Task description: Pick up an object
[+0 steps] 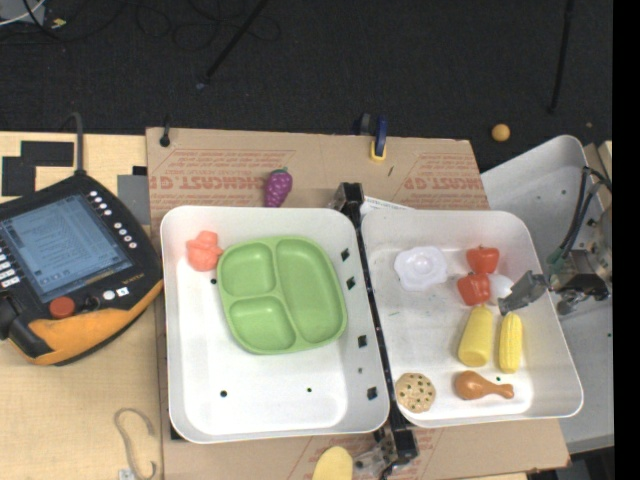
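Camera view: jaws over right bin, state can't tell, w/ ridged plastic corn & smooth green tray.

Two white bins sit side by side on the surface. The left bin holds a green divided plate and, near its upper left corner, a pink toy. The right bin holds a white piece, two red pieces, a yellow piece, a corn cob, a drumstick and a cookie. The gripper reaches over the right bin's right rim, just above the corn cob. A purple toy lies on cardboard behind the bins, and a tablet sits to the left.
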Controlling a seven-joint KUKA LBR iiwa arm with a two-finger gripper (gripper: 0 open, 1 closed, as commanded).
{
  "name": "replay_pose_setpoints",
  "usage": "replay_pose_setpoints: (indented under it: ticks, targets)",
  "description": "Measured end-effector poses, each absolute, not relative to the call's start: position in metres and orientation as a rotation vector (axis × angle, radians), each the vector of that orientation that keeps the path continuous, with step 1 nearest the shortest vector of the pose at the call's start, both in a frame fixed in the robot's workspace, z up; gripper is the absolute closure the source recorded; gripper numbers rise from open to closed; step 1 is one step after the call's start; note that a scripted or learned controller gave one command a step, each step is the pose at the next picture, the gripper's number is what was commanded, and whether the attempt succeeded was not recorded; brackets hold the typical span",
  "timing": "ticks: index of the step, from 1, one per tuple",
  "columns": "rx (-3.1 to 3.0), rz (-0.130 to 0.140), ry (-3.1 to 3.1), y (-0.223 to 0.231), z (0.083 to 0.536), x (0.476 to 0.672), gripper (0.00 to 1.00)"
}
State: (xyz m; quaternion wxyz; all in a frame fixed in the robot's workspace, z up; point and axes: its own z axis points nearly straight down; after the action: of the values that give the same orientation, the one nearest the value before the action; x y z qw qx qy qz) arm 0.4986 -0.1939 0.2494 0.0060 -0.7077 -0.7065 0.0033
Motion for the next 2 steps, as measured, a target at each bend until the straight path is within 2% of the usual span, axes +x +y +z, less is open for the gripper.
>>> replay_pose_setpoints:
  ticks: [1,2]
  targets:
    - [-2.219,0.002,-2.219,-0.194,0.255,0.501,0.0]
    - [-2.215,0.004,-2.219,-0.193,0.212,0.501,0.0]
